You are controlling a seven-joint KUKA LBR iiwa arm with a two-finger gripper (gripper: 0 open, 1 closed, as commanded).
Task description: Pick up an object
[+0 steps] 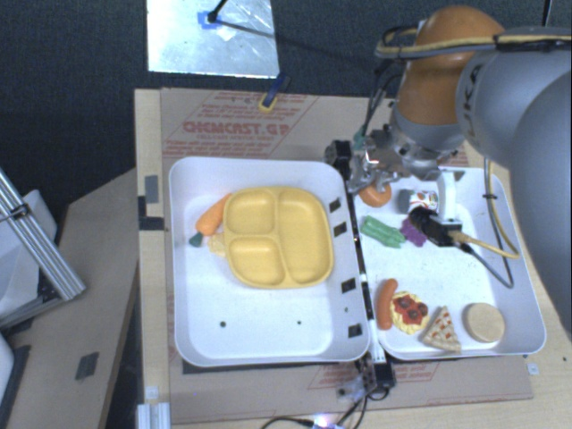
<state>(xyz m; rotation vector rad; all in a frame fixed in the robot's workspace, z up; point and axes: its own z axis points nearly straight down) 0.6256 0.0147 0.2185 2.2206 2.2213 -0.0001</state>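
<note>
My gripper hangs low over the far left corner of the right bin, under the grey arm with its orange band. Directly below and partly covered by it lies a small orange round object. Just in front of that lie a green pod and a purple piece. Along the bin's near side are a red sausage, a round pizza-like piece, a pizza slice and a beige disc.
The left bin holds a yellow divided plate, with a carrot at the plate's left edge. A cable trails across the right bin. The ridge between the bins runs close beside the gripper.
</note>
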